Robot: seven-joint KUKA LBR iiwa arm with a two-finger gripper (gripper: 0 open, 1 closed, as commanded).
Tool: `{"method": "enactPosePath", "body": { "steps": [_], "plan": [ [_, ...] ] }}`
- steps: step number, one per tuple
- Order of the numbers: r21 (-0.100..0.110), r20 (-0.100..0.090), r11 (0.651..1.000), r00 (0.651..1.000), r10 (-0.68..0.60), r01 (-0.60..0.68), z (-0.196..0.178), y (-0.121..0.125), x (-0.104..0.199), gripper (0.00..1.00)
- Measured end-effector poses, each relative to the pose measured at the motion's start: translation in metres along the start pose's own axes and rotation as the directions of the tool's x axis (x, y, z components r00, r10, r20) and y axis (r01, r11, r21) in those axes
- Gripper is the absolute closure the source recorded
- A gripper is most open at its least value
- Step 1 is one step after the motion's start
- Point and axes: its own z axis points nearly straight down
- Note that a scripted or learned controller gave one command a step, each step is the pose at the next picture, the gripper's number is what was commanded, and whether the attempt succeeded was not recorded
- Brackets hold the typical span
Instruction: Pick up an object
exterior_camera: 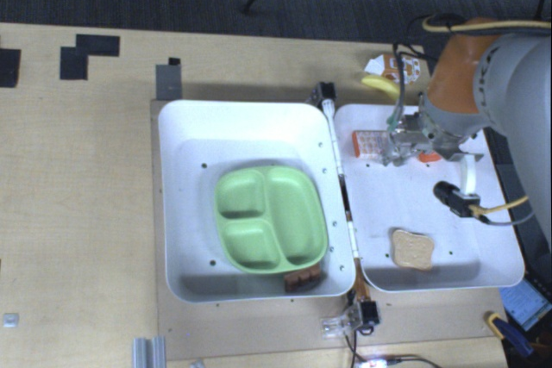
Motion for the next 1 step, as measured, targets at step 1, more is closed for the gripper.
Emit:
{"method": "enactPosePath", "body": {
  "steps": [1],
  "plan": [
    [-0.002, 0.004, 1.000, 1.000, 0.005, -0.005, -0.1272, 0.0402, -0.0662, 1.00]
  ]
}}
